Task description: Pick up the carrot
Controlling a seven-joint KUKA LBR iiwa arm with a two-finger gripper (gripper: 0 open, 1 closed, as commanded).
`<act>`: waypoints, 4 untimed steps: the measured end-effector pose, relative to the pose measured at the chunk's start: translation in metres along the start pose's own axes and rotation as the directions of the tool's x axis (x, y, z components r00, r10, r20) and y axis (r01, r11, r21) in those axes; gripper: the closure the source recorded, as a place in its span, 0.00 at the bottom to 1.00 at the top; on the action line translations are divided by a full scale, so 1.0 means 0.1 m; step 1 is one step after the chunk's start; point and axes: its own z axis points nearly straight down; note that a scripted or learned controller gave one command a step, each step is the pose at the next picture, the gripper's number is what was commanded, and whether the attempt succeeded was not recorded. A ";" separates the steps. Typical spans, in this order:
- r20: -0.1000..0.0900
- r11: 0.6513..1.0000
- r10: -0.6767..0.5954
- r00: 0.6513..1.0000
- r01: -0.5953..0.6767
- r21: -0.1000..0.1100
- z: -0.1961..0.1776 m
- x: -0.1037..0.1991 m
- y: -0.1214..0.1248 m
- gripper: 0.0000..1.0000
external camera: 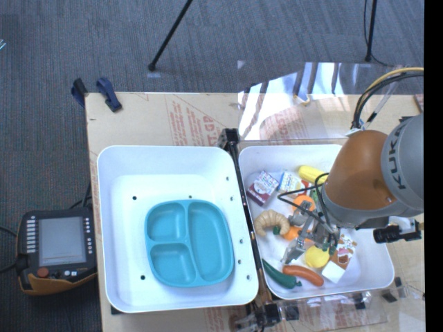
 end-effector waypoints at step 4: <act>-0.001 0.971 0.241 0.971 -0.241 0.001 -1.08 0.74 0.59 1.00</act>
